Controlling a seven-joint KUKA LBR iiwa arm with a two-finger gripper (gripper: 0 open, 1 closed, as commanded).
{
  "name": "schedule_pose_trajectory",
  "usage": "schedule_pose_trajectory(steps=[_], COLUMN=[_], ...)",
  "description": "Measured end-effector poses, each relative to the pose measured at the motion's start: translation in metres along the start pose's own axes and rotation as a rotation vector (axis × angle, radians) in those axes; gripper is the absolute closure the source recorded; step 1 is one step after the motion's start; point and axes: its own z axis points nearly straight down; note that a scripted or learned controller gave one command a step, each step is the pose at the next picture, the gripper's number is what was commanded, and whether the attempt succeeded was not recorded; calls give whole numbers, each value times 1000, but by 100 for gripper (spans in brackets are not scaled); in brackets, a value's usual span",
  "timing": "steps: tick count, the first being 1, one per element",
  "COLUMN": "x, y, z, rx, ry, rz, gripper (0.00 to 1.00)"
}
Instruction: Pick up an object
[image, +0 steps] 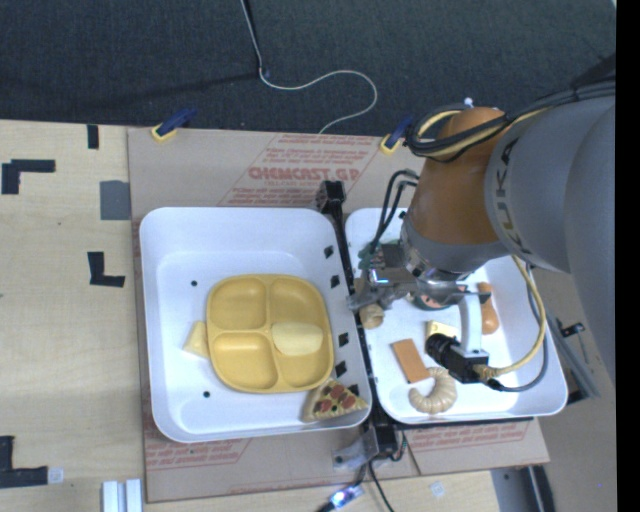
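Nearest to the camera, at the front corner of the left bin (160, 300), lies a pizza slice toy (334, 401), just beside a yellow divided plate (268, 332). One pale yellow piece (298, 337) rests in the plate's right compartment, and a pale wedge (195, 340) shows from under the plate's left edge.

In the right bin (545, 395), a croissant (434, 392) lies near the front wall, with an orange flat block (408, 359) just behind it to the left. A small yellow piece (441, 329) lies near the middle, and an orange sausage-like toy (488, 310) is further right.

From the right side the grey arm (560, 190) reaches over this bin. The pincer (372, 296) is low at the bin's left wall, close to a small beige object (372, 317). Whether it is clenched or released I cannot tell, because the wrist covers it. Both bins stand on cardboard on the counter (60, 330).
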Motion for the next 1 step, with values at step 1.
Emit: schedule_pose_trajectory(steps=[1], x=[-9], y=[-6], z=[-6], rx=[0], ry=[1], rz=[0], gripper=[100])
